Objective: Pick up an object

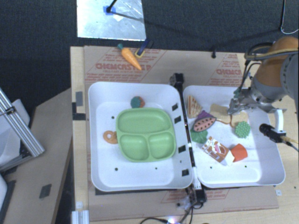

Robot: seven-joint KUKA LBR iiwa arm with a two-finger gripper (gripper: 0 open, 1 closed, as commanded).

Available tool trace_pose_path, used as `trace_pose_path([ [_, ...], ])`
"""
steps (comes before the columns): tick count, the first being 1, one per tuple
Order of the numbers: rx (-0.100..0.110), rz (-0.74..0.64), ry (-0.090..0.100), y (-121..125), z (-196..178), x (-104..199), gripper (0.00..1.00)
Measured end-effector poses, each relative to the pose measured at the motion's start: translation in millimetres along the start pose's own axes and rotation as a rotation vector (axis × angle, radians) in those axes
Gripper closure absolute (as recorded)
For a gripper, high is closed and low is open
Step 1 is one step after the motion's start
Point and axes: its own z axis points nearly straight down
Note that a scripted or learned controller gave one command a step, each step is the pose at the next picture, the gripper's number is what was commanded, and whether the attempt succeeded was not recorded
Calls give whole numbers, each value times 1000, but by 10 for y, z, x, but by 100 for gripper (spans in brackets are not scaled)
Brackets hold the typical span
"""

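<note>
Jaws (236,107) low over tan piece (219,111)

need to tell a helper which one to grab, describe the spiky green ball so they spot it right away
Look in the right bin, on the side nearest the gripper. The spiky green ball lies above the orange block. It is the one round, bristly green thing there.

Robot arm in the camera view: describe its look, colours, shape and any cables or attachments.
The arm is bulky and rounded, grey with an orange band above the wrist. Thin dark cables loop along its left side. It narrows to a small metallic grey gripper. A white bracket with a black cylindrical attachment sticks out below the wrist.
</note>
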Motion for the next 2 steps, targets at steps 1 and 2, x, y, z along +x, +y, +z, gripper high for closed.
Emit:
trace_pose_path([
  [1,7,2,3,-40,-623,21,100],
  [2,6,-1,3,-8,-1107,102,100],
])
